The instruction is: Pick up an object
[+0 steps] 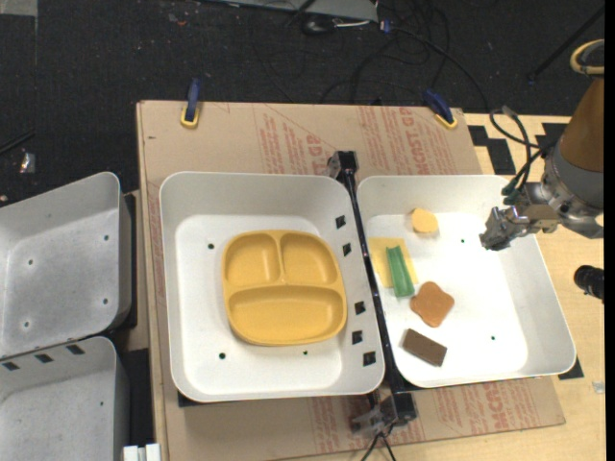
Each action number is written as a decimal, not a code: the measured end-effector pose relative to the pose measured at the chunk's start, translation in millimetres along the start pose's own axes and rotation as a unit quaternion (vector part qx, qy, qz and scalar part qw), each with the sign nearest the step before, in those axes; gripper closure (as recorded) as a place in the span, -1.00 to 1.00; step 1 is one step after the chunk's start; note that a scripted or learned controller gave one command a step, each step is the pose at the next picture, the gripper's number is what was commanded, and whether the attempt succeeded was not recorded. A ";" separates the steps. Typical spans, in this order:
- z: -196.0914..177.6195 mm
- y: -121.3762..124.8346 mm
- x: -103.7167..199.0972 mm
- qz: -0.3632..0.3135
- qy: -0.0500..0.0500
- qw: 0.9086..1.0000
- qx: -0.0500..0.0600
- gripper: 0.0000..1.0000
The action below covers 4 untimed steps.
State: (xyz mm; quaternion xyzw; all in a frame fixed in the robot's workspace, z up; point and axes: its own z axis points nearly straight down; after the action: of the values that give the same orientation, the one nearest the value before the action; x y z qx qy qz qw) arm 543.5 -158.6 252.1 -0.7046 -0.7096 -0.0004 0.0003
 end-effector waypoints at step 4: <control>7.1 88.1 209.6 -0.001 0.000 1.000 -0.002 1.00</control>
State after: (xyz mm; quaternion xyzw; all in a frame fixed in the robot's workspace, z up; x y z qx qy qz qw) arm 630.1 51.6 245.2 -0.7042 -0.7100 -0.0018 -0.0005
